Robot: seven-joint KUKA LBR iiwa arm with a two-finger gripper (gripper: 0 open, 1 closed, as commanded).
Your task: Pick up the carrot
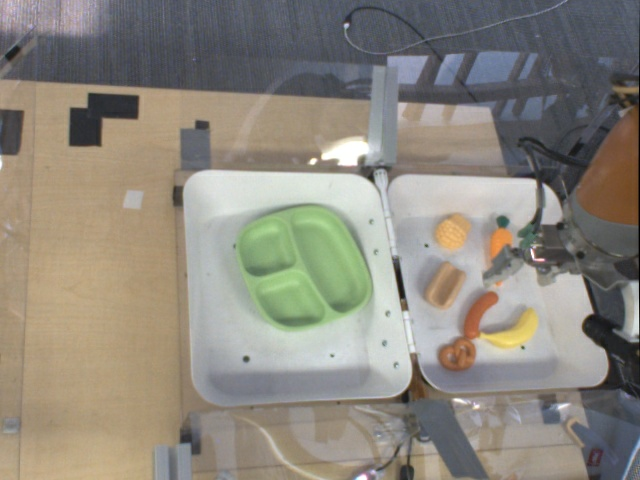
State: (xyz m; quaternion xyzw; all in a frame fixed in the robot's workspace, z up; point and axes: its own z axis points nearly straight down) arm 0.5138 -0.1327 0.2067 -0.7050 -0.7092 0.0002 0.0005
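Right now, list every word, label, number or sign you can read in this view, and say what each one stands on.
None can be read.
The green three-compartment plastic plate in the left shallow white bin: plain, no text.
The orange toy carrot, yellow toy banana and red toy sausage: no labels.
Black square patches on the tan bench: shapes, not characters.
A small red-and-white tag at the lower right corner: too small to read.

Two white bins sat side by side: the left bin (215, 368) held one green divided plate (300, 265) (three compartments), the right bin (560, 368) six toy foods: one carrot (499, 241), one corn cob (453, 232), one bread roll (444, 285), one sausage (479, 311), one banana (511, 330), one pretzel (458, 355).
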